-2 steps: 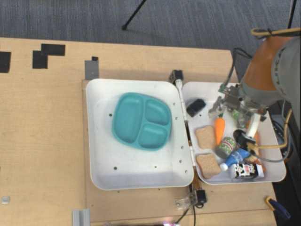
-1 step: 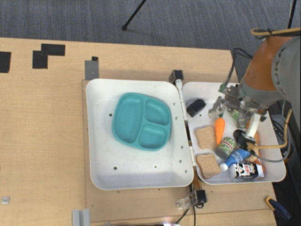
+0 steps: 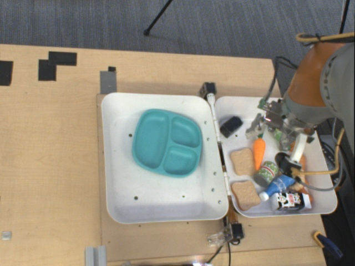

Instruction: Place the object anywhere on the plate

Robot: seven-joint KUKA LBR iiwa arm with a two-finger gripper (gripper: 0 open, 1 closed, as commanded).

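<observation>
A teal divided plate (image 3: 166, 142) lies in the left white bin (image 3: 119, 204). In the right white bin (image 3: 327, 204) an orange carrot (image 3: 259, 154) lies among several small objects. My gripper (image 3: 272, 132) hangs over the back middle of the right bin, just above and to the right of the carrot's top end. It looks open, and I see nothing held between its fingers. Something small and green shows right under the gripper, partly hidden by it.
Also in the right bin are a black object (image 3: 231, 126), two bread slices (image 3: 242, 160) (image 3: 246, 195), a green can (image 3: 267, 172), a blue item (image 3: 280, 184) and a small carton (image 3: 291, 200). A ridge (image 3: 219, 148) divides the two bins.
</observation>
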